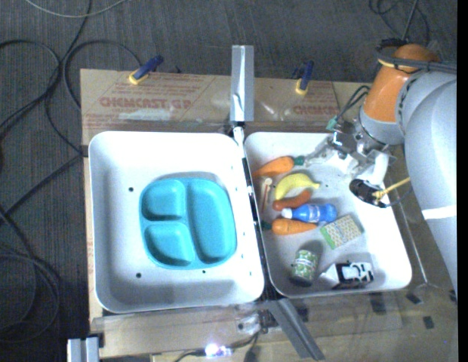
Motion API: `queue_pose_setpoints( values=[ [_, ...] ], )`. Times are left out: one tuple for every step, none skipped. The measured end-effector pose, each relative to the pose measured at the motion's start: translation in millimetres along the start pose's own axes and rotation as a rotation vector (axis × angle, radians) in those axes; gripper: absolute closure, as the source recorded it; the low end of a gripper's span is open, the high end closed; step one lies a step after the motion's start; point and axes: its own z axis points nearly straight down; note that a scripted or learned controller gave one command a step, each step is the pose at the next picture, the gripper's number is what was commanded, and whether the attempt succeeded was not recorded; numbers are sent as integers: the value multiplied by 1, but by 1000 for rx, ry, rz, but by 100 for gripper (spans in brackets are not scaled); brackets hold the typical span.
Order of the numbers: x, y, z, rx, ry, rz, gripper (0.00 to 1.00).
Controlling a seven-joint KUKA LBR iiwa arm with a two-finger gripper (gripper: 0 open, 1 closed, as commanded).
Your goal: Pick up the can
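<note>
Fingers [341,146] of unclear spread, well apart from the small green-labelled can [303,266].

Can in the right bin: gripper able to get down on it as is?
Probably yes. The can stands near the right bin's front edge, open from above. A green box and a black object sit close beside it. The gripper is over the bin's back.

Even, fairly bright overhead light w/ soft short shadows inside the two shallow white plastic bins [106,225]. Mild glare on the clear plastic sheet [279,108] at the bench's far edge. Pic slightly soft overall; small items lack fine detail.
</note>
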Motion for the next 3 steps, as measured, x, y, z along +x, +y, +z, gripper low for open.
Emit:
queue_pose_setpoints(
  values=[
    [5, -37, 0, -16, -12, 9, 0],
    [-19, -46, -2, -20, 5, -4, 0],
    [-13, -16, -24, -5, -5, 35, 0]
  ],
)
